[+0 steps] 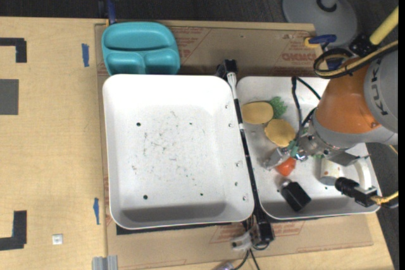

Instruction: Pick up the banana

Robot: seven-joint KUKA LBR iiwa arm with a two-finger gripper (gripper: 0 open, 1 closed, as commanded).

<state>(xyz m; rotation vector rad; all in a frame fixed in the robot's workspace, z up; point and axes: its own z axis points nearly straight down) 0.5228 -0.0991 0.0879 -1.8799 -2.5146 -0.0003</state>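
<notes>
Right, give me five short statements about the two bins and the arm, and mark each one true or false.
1. The arm reaches over the right bin. True.
2. A teal divided tray sits inside the left bin. False: it lies on the bench behind that bin, outside it.
3. Two flat yellow pieces lie in the right bin, near its back left part. True.
4. The small black block lies in the left bin. False: it lies in the right bin, near the front wall.
5. The green item is in the right bin beside the yellow pieces. True.
</notes>
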